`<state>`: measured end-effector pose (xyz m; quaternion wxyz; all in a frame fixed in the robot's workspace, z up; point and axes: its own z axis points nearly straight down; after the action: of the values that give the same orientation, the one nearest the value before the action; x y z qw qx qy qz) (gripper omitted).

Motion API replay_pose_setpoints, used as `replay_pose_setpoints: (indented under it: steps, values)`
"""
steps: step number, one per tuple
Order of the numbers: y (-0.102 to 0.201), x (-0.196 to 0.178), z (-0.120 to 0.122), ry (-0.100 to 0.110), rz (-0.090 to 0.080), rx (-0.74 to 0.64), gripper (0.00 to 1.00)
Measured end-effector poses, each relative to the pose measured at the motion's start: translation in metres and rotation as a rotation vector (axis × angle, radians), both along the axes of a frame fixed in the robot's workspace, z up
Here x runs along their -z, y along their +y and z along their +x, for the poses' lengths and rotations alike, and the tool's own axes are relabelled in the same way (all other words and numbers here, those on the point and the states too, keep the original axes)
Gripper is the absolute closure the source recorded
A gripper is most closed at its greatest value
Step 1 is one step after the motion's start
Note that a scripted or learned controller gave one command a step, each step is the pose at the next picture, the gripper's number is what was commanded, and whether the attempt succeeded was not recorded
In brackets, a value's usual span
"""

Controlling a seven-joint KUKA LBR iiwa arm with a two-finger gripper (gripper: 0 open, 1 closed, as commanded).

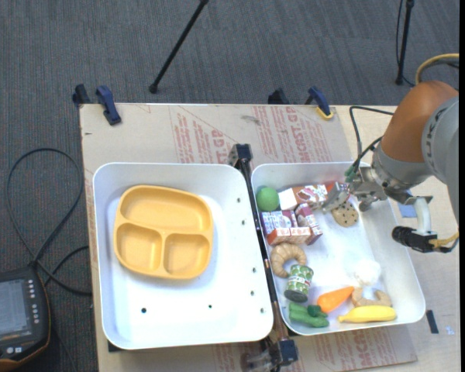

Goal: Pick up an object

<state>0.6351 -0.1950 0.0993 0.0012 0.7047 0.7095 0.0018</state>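
- The grey arm with its orange band (422,122) reaches in from 3 o'clock and ends over the upper right part of the right-hand shallow white bin (399,266).
- The two-finger gripper (347,194) sits at the bin's 1 o'clock area, low among the items; how far its claw is spread cannot be told, and nothing can be seen gripped.
- Just at 6 o'clock of the gripper lies a round tan cookie with dark specks (345,216).
- Just at 9 o'clock of it lies a small red and white carton (310,196), and a green ball (267,198) rests at the bin's 11 o'clock corner.
- Near the bin's centre left sit a purple and white box (288,225), a tan croissant (288,256) and a small green can (298,282).
- Along the 6 o'clock edge lie a green pepper (308,315), an orange carrot (335,297) and a yellow banana (368,314).
- The left-hand white bin (139,316) holds a yellow three-compartment plastic plate (164,231).
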Motion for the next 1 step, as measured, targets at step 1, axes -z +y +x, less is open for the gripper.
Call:
replay_pose_setpoints:
  steps: [1]
  values:
    - [0.0002,-0.0083,0.0003,0.002,0.001,-0.002,1.0]
